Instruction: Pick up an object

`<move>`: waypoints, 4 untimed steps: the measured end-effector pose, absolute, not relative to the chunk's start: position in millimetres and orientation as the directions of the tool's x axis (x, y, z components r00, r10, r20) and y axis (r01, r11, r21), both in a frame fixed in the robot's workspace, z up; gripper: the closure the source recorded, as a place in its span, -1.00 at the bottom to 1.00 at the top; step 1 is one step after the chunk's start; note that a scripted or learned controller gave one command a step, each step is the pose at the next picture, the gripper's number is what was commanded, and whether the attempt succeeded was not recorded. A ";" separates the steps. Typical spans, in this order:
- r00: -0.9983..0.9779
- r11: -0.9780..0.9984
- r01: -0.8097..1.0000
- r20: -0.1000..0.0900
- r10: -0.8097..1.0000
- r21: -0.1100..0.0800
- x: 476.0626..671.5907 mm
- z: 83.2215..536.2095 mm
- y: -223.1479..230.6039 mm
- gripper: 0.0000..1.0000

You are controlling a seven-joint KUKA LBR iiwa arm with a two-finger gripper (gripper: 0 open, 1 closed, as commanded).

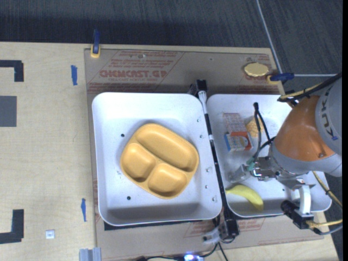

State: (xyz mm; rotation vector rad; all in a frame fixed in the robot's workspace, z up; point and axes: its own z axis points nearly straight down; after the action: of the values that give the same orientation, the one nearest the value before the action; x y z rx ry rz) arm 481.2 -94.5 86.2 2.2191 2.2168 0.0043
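Banana [246,195]: you find it at the right bin's [217,145] front edge, long axis running left-to-right, just left of and below the pincer [260,169]; pincer state: cannot tell.

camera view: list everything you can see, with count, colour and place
white bins: 2, white, side by side on the bench
divided tray: 1, yellow, three compartments, middle of the left bin
banana: 1, yellow, near edge of the right bin
small packet: 1, clear with red and blue print, far part of the right bin
round disc: 1, tan, on the board beyond the right bin
clamps: 2, blue, far edge of the board
arm: 1, grey with orange band, over the right bin
hand: 1, metal, low in the right bin above the banana
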 end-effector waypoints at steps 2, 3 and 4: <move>0.002 -0.002 1.000 -0.003 1.000 0.006 481.1 86.1 -93.3 -1.00; 0.002 -0.002 1.000 -0.003 1.000 0.007 481.2 86.1 -92.9 -1.00; 0.000 0.000 1.000 -0.001 1.000 0.006 481.1 86.1 -93.9 -1.00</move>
State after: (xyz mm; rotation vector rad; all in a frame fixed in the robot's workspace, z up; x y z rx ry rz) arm 481.1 -93.9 86.1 2.2174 2.2185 0.0059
